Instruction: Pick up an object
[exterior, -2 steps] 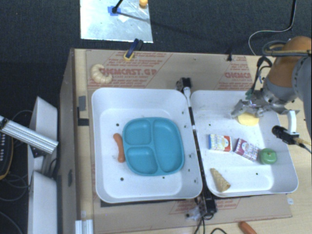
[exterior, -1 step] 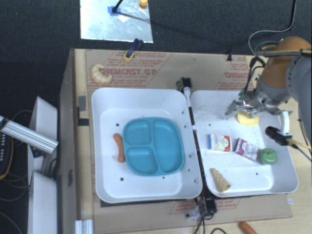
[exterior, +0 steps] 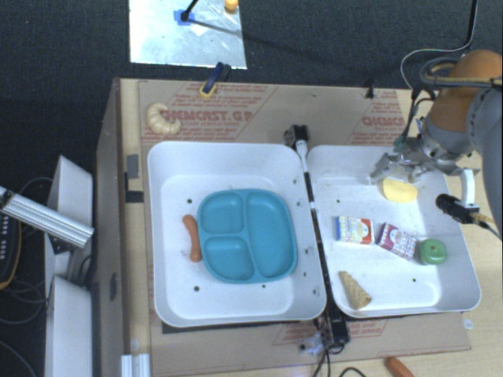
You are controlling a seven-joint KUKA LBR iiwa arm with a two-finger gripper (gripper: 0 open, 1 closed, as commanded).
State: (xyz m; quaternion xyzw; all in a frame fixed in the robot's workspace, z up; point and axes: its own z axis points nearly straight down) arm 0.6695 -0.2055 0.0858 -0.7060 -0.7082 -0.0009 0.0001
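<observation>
My gripper [exterior: 401, 171] hangs over the back of the right bin [exterior: 456, 289], its fingers spread open just above a yellow lump [exterior: 399, 190], with nothing between them. In front of the lump lie a small carton [exterior: 354, 229], a red and white packet [exterior: 397, 240], a green round piece [exterior: 431, 250] and a tan cone [exterior: 355, 289]. The left bin [exterior: 177, 289] holds a blue divided plate [exterior: 246, 234] with an orange sausage [exterior: 192, 238] beside its left edge.
The divider [exterior: 309, 203] between the bins runs front to back. A pale croissant-shaped toy [exterior: 163, 116] and a blue and yellow clip [exterior: 214, 78] lie on the cardboard behind the left bin. Another orange sausage [exterior: 399, 365] lies in front of the right bin.
</observation>
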